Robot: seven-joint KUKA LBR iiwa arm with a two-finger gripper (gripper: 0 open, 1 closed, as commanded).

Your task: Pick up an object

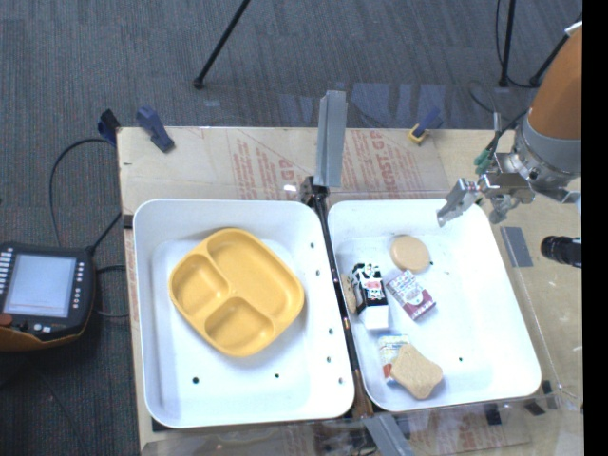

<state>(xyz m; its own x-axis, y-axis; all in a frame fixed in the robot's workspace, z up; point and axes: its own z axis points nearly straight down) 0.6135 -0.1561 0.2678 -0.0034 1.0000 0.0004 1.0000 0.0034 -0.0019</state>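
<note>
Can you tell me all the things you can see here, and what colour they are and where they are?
Bins: 2, white, side by side on the bench.
Divided plate: 1, yellow, three compartments, in the left bin.
Round flat piece: 1, tan, upper middle of the right bin.
Small carton: 1, black and white, right bin near the divider.
Small packet: 1, dark red and white, right of the carton.
Bread-like slice: 1, tan, near the front of the right bin, lying on a small white packet.
Clamps: 2, blue, on the bench's back edge.
Handheld screen: 1, black and orange, on the floor to the left.
Arm: 1, grey with orange band, at the right.
Gripper: 1, grey, above the right bin's back right corner.
</note>
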